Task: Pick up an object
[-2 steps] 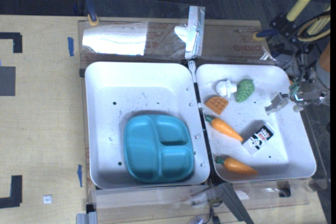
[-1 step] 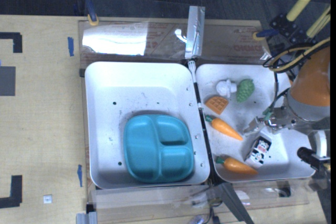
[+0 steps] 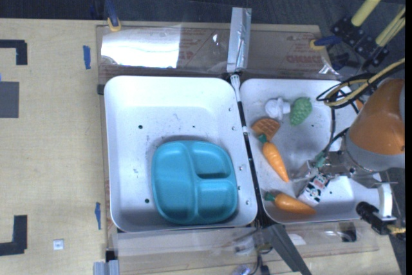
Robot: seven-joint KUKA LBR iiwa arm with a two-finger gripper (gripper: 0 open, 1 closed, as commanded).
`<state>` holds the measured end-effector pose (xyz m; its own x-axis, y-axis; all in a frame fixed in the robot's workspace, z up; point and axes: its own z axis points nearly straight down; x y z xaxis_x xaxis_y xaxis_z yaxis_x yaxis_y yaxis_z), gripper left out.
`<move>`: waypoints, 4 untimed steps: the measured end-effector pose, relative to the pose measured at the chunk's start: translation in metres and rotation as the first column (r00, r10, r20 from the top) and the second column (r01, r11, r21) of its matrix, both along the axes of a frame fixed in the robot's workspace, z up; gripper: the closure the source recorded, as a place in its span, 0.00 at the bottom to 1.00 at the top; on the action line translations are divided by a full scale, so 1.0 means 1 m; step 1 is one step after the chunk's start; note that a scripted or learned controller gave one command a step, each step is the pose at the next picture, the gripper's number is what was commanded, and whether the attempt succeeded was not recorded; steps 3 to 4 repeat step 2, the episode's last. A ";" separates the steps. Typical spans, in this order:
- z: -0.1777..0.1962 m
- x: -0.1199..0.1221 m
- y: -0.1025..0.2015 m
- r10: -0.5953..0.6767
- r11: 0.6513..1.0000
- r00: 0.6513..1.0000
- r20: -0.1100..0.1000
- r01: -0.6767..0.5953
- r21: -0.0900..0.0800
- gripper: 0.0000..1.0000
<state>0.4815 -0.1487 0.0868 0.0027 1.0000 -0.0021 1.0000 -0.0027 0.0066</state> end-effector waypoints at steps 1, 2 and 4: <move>0.008 0.001 0.000 0.000 1.000 1.000 0.000 0.000 0.000 1.00; 0.184 0.026 0.109 0.013 1.000 1.000 -0.008 -0.013 0.003 1.00; 0.184 0.026 0.109 0.013 1.000 1.000 -0.008 -0.013 0.003 1.00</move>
